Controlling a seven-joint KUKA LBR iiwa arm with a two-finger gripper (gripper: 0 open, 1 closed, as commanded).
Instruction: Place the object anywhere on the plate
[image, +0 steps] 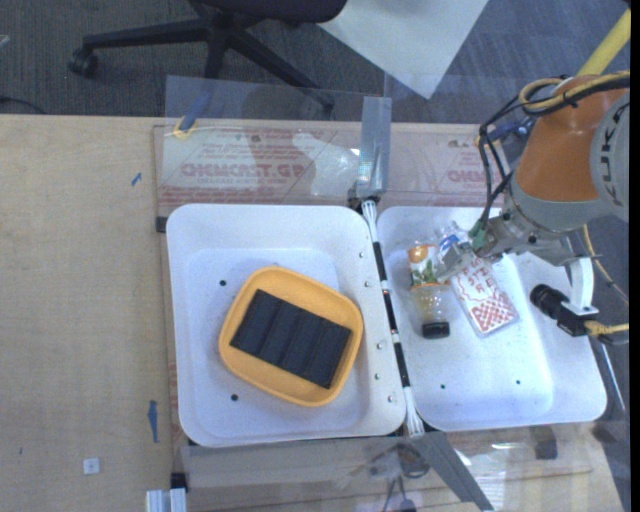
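On the pale wooden counter (70, 300), the yellow square plate (232, 322) under a dark slab in the left bin awaits; the small clear bottle (431, 285) lies in the right bin, near the gripper (470, 250), grip state unclear

You see the arm (585, 150) as a rounded grey shell with a broad orange band across it and dark lettering at its right edge. Black and yellow cables loop over its top and run down its left side. Below it sits a grey wrist, then the end effector (478, 247), small and metallic. A black cylinder on a white bracket hangs beside it.
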